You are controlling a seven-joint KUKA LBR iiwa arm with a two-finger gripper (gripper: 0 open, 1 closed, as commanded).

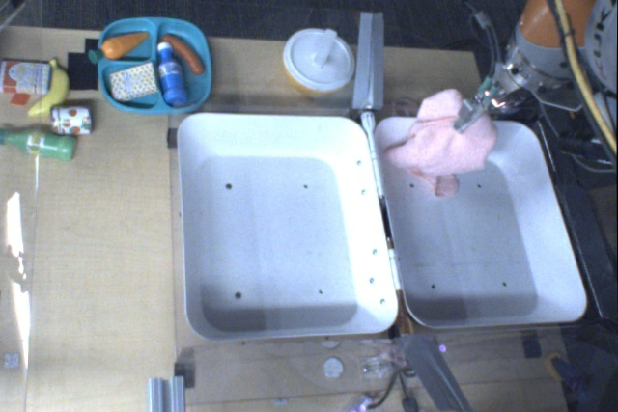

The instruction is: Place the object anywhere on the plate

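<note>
Just one pink cloth (442,144) at the end effector (473,114), two white bins (280,304).

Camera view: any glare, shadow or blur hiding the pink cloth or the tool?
Camera view: soft overall; the pink cloth is pale but distinct against the right bin; the tool at its upper edge is small and blurry; mild shadow along both bins' near walls; glare streaks on the bench at left.

1. Two bins lie side by side on the tabletop (97,256): left bin (275,227), right bin (488,227).
2. A cloth (439,148) sits in the right bin's far part, the claw (473,114) at its right edge.
3. Behind the left bin: a divided tray (198,77) and a lidded bowl (319,60).
4. Left of the tray lie a banana (53,90), a can (70,120) and a bottle (39,144).
</note>
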